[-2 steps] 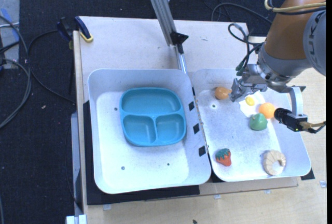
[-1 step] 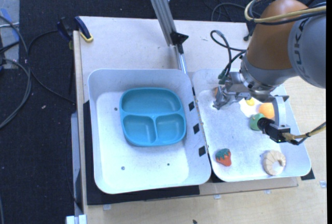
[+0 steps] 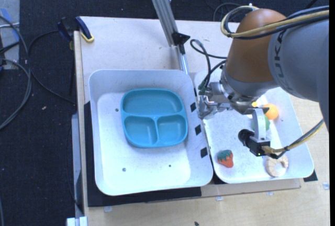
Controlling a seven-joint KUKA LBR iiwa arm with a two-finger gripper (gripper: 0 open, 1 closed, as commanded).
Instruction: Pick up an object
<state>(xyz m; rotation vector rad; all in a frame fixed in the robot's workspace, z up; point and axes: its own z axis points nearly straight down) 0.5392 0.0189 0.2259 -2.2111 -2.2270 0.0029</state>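
Arm [image 3: 293, 57] reaches in from the right, with the orange band sitting over the right bin [image 3: 227, 128]. Gripper [image 3: 205, 107] is low at that bin's left wall, just beside the seam between the two bins. It's partly hidden under the wrist, so I can't tell whether it's apart or together, and nothing is seen clamped in it.

Loose objects are all in the right bin:
- Red strawberry [image 3: 225, 158] with a green top sits on the floor near the front edge, apart from the gripper.
- Orange ball [image 3: 271, 112] is toward the right side, with a small green piece [image 3: 266, 123] just beside it that's too hidden to name.
- Pale round piece [image 3: 276, 166] is in the front right corner, with a yellow cable crossing over it.

Left bin [image 3: 141, 167] holds a blue divided plate [image 3: 155, 117] with three compartments. It lies flat around the middle, a bit toward the back.

Both bins rest on a light bench [image 3: 125, 42] - a slanted metal bar [image 3: 159, 0] rises from behind them.
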